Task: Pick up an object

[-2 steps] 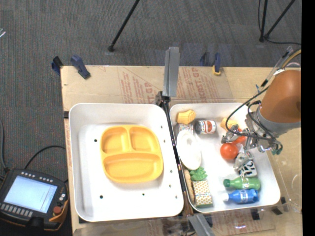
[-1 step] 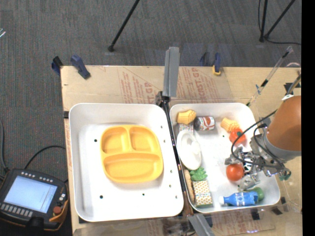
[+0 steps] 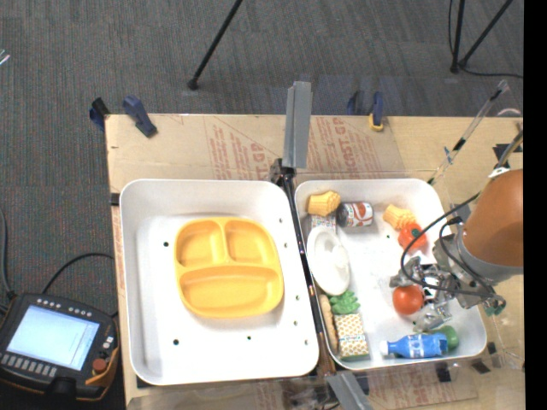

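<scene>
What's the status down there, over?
End effector low in right bin, beside tomato. Nothing seen held. Blue bottle and carrot close by.

yellow plate: shiny smooth plastic | white bins: smooth plastic | bench: dull brown cardboard | tomato: shiny red | floor: rough grey carpet
</scene>
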Controlling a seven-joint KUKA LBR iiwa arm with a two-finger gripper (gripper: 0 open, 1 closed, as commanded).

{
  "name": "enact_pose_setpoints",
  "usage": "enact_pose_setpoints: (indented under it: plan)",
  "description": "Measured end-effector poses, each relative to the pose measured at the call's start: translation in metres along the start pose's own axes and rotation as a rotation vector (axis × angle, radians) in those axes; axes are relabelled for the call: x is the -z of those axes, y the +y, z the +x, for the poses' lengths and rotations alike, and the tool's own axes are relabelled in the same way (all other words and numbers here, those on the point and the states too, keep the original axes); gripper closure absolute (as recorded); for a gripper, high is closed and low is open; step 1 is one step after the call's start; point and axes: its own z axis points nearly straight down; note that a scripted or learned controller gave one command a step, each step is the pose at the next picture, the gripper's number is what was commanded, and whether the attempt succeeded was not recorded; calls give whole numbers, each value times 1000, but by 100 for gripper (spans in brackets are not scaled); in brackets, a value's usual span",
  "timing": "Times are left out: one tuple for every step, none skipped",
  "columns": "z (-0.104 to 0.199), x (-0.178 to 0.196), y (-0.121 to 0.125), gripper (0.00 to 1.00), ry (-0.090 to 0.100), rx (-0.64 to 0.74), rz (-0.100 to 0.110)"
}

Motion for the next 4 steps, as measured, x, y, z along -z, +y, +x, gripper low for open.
enact_pose_setpoints:
  plan:
    - [-9, -5, -4, 0, 16, 68, -10]
    - [-10, -4, -4, 0, 13, 169, -9]
    - [1, 2, 3, 0, -11, 303, -1]
    - [1, 3, 15, 0, -10, 340, 4]
